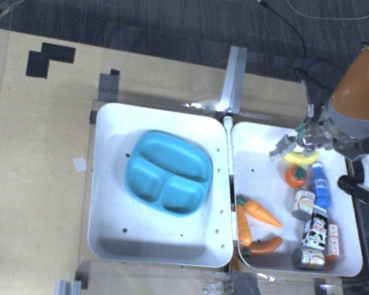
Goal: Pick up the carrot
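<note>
The hand [296,142] hovers at the right bin's [266,137] far edge, beside a banana [301,158]; whether it is open I cannot tell. The carrot [261,214] lies nearer the camera and leftward, leafy end toward the divider, long axis slanting.

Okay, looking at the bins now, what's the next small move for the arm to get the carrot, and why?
Probably bring the gripper toward the camera and left, until it is above the carrot. The gripper hangs by the banana at the right bin's far end, while the carrot lies near the front left corner, apart from it.
</note>
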You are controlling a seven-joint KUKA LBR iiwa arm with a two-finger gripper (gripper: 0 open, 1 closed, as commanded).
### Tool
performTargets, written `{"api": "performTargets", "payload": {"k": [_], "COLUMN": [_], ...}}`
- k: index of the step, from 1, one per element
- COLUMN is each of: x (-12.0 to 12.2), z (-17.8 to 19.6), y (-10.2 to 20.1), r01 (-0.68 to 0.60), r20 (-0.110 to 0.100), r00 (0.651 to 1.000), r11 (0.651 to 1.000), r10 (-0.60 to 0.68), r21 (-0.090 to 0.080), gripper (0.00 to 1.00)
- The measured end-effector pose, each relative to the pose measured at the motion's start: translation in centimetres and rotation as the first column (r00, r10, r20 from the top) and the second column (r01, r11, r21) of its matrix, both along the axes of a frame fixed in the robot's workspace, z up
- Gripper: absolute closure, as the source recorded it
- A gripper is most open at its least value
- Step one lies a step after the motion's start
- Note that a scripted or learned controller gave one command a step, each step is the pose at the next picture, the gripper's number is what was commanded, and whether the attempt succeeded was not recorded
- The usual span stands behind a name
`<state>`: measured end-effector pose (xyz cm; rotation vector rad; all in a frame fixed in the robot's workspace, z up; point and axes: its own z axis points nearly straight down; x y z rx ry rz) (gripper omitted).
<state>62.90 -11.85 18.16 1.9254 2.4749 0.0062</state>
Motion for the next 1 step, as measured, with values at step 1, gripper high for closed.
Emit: {"api": "performTargets", "payload": {"k": [1], "x": [-9.55], "z": [-9.21], "y": [2.29], "r01": [0.051], "r20": [0.005], "r00": [0.999], "r11": [0.999], "r10": [-0.051], "r21": [0.001], "gripper": [0.00]}}
